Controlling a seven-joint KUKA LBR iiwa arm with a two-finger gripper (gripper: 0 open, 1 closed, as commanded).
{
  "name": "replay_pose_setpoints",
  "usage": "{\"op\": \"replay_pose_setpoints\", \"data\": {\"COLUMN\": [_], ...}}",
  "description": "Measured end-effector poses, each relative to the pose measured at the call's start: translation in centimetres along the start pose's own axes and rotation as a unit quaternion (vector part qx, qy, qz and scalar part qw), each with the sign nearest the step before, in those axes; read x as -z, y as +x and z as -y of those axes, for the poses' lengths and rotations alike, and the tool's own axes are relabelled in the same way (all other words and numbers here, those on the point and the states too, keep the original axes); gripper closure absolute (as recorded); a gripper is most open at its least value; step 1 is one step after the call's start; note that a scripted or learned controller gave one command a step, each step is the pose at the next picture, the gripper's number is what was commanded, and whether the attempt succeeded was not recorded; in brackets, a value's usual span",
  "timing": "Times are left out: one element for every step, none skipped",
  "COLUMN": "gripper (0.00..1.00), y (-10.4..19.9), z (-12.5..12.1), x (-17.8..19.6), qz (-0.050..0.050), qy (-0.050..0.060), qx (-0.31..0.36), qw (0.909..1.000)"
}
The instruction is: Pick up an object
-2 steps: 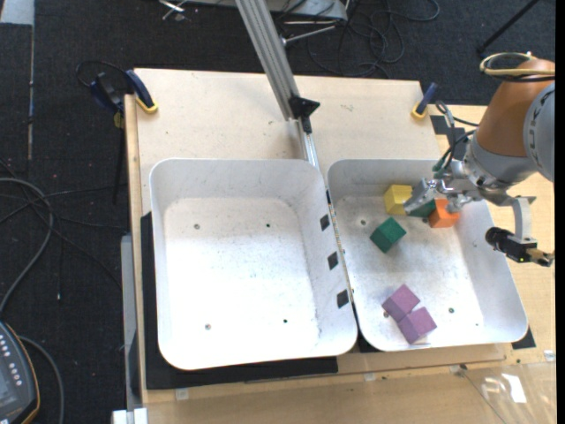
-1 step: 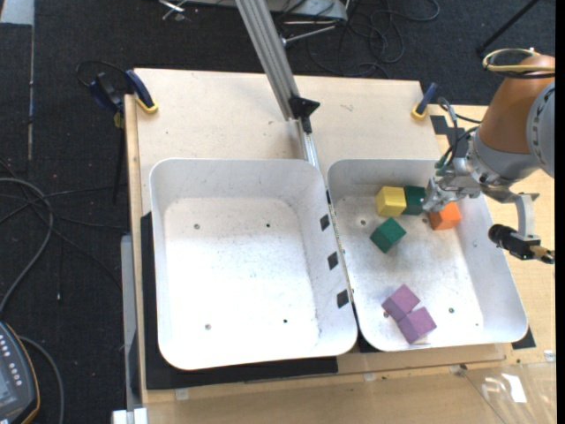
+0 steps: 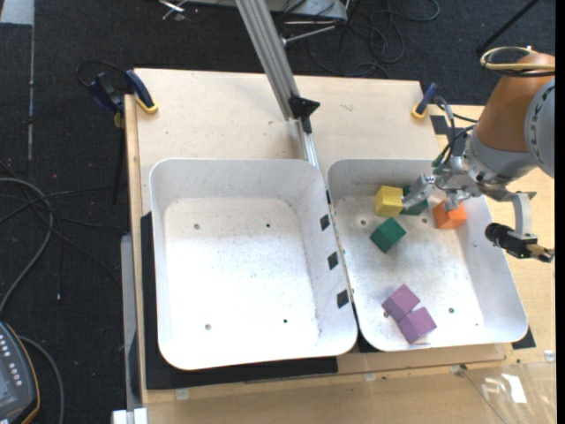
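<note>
Left bin [image 3: 234, 263]: white, shallow, toward the worktop's [image 3: 221, 113] left edge. Right bin [image 3: 494, 312]: green cube [image 3: 387, 235] mid-floor; yellow cube [image 3: 388, 201] behind it; two purple cubes [image 3: 409, 313] touching, near the front edge; orange cube [image 3: 449, 215] toward the right edge. Pincer [image 3: 430, 195]: low between yellow and orange cubes, perhaps over a darker piece; finger spread cannot be told.

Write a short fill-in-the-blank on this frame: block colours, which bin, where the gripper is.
1. All the blocks lie in the ____ bin.
2. The gripper is between the orange block and the ____ block.
3. The green block lies just below the yellow block, and nearer the front edge sit two ____ blocks.

Missing words: right; yellow; purple
</note>
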State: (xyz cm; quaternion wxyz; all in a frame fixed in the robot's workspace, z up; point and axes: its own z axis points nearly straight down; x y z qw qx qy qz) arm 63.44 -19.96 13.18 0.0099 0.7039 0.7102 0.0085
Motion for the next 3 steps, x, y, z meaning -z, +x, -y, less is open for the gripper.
{"op": "replay_pose_setpoints", "data": {"gripper": [0.00, 0.00, 1.00], "y": [5.8, 5.8, 5.7], "z": [1.1, -3.3, -3.1], "x": [-3.8, -4.0, -3.3], "qz": [-0.003, -0.003, -0.003], "qy": [0.014, 0.050, 0.050], "qx": [-0.001, -0.011, -0.011], "qw": [0.9999, 0.9987, 0.9987]}}
